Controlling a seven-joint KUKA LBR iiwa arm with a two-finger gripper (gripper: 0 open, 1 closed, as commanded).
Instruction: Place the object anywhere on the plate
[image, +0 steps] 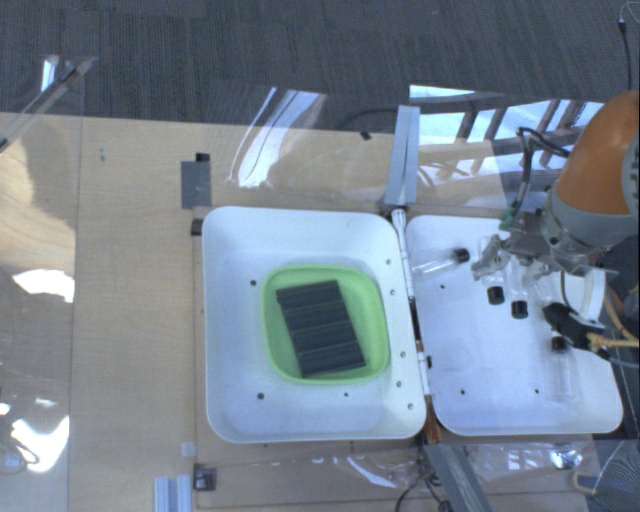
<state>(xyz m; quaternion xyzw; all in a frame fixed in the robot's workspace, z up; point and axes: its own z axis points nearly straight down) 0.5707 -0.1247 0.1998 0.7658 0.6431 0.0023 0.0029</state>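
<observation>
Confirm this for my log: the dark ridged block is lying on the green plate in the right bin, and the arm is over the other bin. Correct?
Not quite. The camera view shows the dark ridged block on the green plate in the left bin, not the right. The arm is over the other bin, as you said.

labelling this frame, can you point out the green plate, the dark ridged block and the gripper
green plate (275, 352): camera view, bare left rim.
dark ridged block (320, 328): camera view, middle of its top face.
gripper (507, 300): camera view, between its fingertips.
</observation>
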